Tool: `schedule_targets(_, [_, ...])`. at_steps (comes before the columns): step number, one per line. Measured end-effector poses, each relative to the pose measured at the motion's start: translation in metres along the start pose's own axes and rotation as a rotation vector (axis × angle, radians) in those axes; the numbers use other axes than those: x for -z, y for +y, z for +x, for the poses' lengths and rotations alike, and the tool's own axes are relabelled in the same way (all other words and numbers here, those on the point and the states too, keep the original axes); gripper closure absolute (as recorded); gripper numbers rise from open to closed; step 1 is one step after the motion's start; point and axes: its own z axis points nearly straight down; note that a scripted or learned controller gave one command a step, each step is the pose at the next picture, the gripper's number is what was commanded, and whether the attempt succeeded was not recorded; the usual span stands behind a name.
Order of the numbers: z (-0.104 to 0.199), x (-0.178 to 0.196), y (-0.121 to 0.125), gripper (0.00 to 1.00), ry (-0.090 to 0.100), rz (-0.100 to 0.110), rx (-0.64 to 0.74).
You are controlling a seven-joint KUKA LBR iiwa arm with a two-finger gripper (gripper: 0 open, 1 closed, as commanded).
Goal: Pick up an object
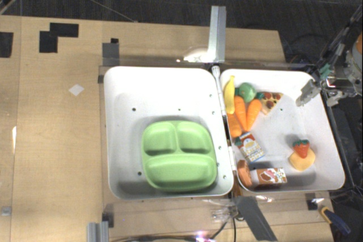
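No legible text; print on small cartons (250, 147) (right bin (334, 139)) too blurred to read.

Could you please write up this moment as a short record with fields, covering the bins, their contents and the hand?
left bin: holds a green divided tray
right bin: holds toy food
along the divider: banana, carrots, green vegetable
near the front wall: two small cartons, one lying flat
right side of bin: strawberry on a yellow piece
hand: over the right bin's far right corner, holding nothing visible
fingers open or shut: cannot tell
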Motion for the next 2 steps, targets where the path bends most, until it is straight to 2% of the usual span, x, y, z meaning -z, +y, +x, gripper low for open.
schedule_targets(1, [-0.025,-0.166,-0.028,0.00,0.000,0.001,0.111])
schedule_targets(2, [-0.033,-0.180,-0.044,0.00,-0.002,-0.013,0.094])
